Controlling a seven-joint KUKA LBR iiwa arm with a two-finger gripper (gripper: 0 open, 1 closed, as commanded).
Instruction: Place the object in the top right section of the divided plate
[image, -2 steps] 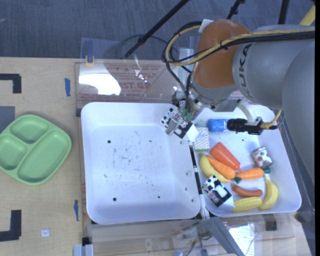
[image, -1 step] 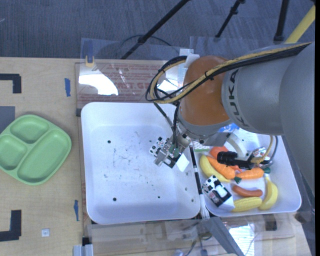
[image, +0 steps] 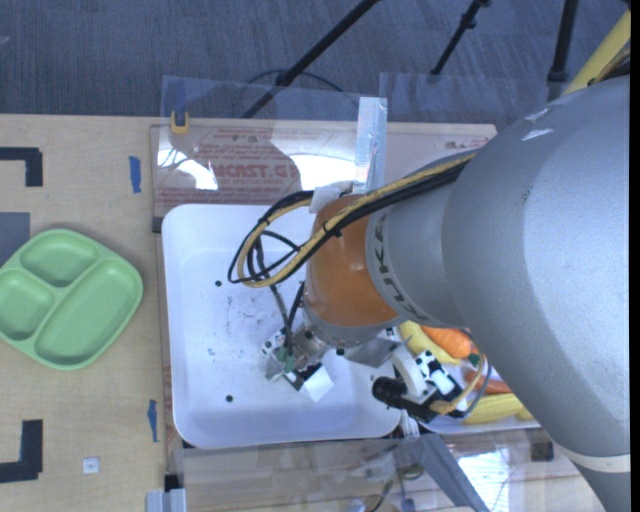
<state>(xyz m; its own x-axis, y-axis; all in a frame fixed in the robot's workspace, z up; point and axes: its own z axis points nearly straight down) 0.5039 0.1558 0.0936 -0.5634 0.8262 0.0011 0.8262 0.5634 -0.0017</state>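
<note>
Hanging over white bin (image: 200, 300), hand (image: 292, 362), green plate (image: 68, 297) far left.

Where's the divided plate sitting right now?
The green divided plate lies on the wooden bench at the camera view's far left, outside the white bin, with the arm away over that bin.

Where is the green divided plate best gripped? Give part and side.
Probably take the green divided plate by its raised right rim, from above: it lies flat on the bench, so only the rim offers the tool a pinch, and that side faces the arm.
</note>
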